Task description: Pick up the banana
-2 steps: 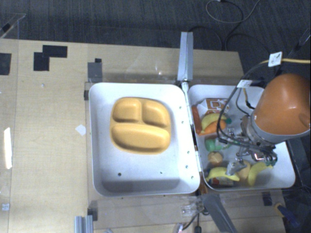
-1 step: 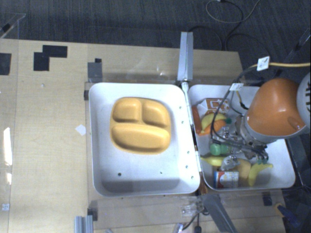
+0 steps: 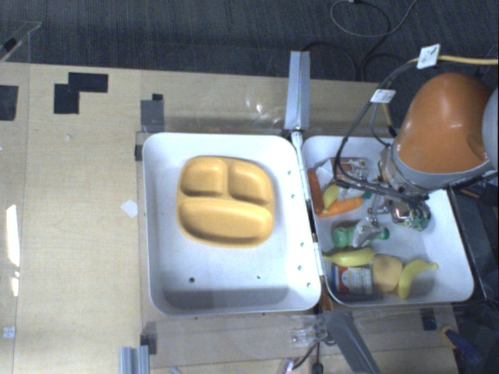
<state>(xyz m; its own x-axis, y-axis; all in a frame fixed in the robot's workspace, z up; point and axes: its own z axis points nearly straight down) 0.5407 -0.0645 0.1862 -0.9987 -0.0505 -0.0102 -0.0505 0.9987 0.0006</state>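
While hanging over the right bin (image 3: 460,275), pincer (image 3: 373,226) hard to read, grip state unclear. Left bin (image 3: 160,232): one yellow divided tray (image 3: 226,199). Right bin: banana (image 3: 413,275) near front, beside potato (image 3: 387,271), second banana (image 3: 352,256), can (image 3: 352,280), carrot (image 3: 343,206).

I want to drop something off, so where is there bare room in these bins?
Left bin: bare floor below and left of the yellow tray. Right bin: crowded around the bananas, can and tool; its right side is bare.
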